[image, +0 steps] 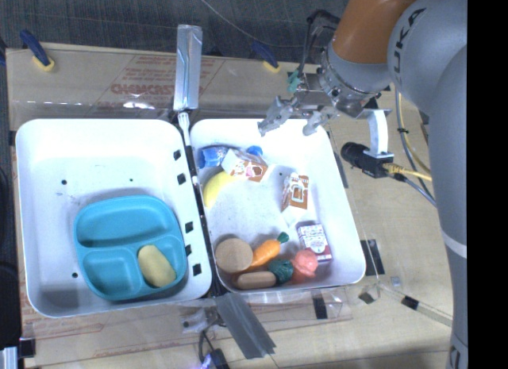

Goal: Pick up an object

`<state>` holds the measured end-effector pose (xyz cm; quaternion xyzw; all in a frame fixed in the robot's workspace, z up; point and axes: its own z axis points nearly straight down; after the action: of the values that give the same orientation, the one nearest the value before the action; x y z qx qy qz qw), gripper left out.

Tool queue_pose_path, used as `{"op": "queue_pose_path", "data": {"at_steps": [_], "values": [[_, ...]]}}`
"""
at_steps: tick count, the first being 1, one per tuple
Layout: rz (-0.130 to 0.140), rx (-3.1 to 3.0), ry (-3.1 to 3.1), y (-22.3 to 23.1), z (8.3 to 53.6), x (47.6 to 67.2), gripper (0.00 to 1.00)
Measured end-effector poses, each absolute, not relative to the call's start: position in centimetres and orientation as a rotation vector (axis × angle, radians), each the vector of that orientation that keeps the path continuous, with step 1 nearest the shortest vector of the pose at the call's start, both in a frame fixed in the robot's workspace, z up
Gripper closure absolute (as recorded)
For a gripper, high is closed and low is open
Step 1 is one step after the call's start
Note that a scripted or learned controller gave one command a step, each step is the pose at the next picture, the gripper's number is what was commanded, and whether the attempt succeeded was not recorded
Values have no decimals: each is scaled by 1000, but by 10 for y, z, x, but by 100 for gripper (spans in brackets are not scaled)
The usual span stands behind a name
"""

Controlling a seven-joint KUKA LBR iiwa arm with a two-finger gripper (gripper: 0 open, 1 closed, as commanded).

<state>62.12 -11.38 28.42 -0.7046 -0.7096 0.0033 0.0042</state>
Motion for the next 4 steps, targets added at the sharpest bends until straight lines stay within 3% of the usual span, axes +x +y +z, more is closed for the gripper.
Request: {"op": "queue_pose_path", "data": {"at_steps": [1,2,3,4], "values": [[19,-2350,-2062,-126,159,527,0],[7,-2175,-2257,-148,160,592,0],[8,-2231,-2205,-206,178,580,0],[2,-2237,-2207,-210,93,590,0]]}}
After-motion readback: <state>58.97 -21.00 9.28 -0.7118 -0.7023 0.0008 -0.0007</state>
